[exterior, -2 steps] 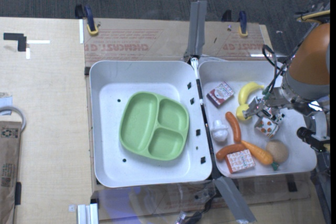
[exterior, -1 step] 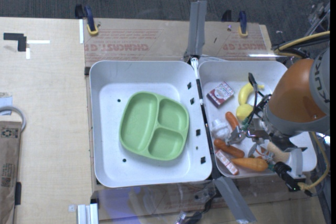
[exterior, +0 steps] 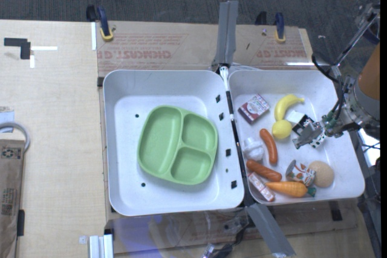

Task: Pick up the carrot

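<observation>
Carrot (exterior: 288, 188) lies at the near edge of the right bin (exterior: 346, 181), close to the front wall, orange body with a green tuft at its right end. Long axis runs roughly left to right across the view, tip pointing left, slightly tilted. A sausage (exterior: 263, 170) sits just beside it on the upper left; a small packet (exterior: 300, 171) and a round tan ball (exterior: 322, 173) sit just above its leafy end.

Gripper (exterior: 307, 133) hangs over the middle of the same bin, near a lemon (exterior: 282, 129) and a banana (exterior: 288, 104). It grips nothing that can be seen; whether it is spread or closed cannot be told at this angle.

Key relation: carrot lies toward the viewer from the gripper and a little left, with the packet between them. Judgement: the gripper would need to travel toward the front wall and close across the carrot's short width, so square to that left-right axis. Crowding from sausage and packet looks like the main risk.

Left bin (exterior: 121, 130) carries a green divided plate (exterior: 178, 145).
</observation>
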`<move>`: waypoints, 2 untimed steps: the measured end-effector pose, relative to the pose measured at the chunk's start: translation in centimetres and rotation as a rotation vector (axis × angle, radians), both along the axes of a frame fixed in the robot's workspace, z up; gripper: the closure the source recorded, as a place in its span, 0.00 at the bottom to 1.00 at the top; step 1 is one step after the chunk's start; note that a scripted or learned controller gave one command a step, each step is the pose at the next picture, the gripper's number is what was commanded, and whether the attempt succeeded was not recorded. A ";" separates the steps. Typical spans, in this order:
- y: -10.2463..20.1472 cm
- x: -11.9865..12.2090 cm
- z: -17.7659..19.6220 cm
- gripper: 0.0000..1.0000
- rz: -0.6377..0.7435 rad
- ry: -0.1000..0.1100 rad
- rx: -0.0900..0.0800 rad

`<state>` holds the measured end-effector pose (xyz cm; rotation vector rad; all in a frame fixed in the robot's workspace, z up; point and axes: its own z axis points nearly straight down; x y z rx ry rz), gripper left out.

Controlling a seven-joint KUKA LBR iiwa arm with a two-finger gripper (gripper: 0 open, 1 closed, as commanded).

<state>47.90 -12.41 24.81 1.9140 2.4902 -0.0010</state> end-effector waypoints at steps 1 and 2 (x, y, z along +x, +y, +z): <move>4.4 -0.1 -5.8 0.00 -0.266 0.003 0.001; 2.9 -0.2 -15.8 0.00 -0.362 0.004 0.001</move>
